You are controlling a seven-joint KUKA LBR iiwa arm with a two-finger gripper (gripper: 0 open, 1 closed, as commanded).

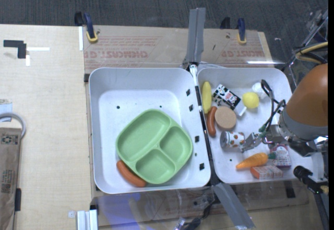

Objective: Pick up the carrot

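The carrot (252, 161), orange and lying on its side with the tip to the left, rests near the front of the right bin (282, 75). My gripper (251, 141) hangs just behind the carrot, close to a small can (231, 140). Nothing shows as held. The grey arm with its orange band (312, 99) comes in over the bin's right side and hides that part of the bin.
The right bin also holds a red box (267, 172) beside the carrot, a brown disc (225, 118), a sausage (211, 121), a yellow banana (206, 96), a cow-print carton (227, 96) and a lemon (251, 99). The left bin (104, 119) holds a green divided plate (154, 145) and another sausage (130, 173).
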